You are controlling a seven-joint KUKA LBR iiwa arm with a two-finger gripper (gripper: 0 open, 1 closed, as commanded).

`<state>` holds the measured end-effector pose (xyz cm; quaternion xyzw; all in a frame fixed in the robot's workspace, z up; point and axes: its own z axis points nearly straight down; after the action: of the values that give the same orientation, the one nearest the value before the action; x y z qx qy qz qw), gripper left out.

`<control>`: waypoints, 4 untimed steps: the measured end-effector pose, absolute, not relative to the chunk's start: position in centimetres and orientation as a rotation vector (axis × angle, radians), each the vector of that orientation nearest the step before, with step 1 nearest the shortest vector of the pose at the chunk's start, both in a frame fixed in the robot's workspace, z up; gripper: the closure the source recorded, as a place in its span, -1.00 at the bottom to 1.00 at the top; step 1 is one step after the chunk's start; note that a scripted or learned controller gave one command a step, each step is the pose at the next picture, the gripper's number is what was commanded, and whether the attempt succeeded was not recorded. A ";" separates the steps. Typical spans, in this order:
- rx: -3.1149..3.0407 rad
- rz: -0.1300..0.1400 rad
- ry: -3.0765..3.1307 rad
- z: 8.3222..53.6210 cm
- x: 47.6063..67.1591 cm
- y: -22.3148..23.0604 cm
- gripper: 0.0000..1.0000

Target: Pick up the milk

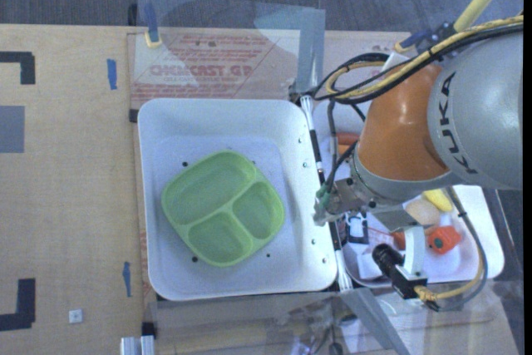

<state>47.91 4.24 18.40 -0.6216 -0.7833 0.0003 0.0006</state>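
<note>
so from my seat the arm (432, 120) is parked low over the right bin (490, 258), and its wrist covers most of what's in there. the gripper (353, 220) sits somewhere under the orange band, near the wall between the two bins, and i honestly cannot tell how it's set from this angle. the left bin (166, 262) has just the green divided tray (223, 206) in it. peeking out past the wrist i can see an orange thing (443, 239), something yellow (438, 199) and a pale thing (421, 214), but i can't pick out the milk for sure. my guess is it's in the right bin, under or just beside the wrist, so the reach stays on that side, not toward the tray
</note>
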 end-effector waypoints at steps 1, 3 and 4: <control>-1.249 0.000 -2.880 18.4 47.9 6.0 1.00; -1.916 -0.001 -2.491 19.1 47.9 9.2 1.00; -1.915 -0.001 -2.494 20.1 48.0 9.2 1.00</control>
<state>48.00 9.22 20.08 -0.6091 -0.7931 -0.0002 -0.0014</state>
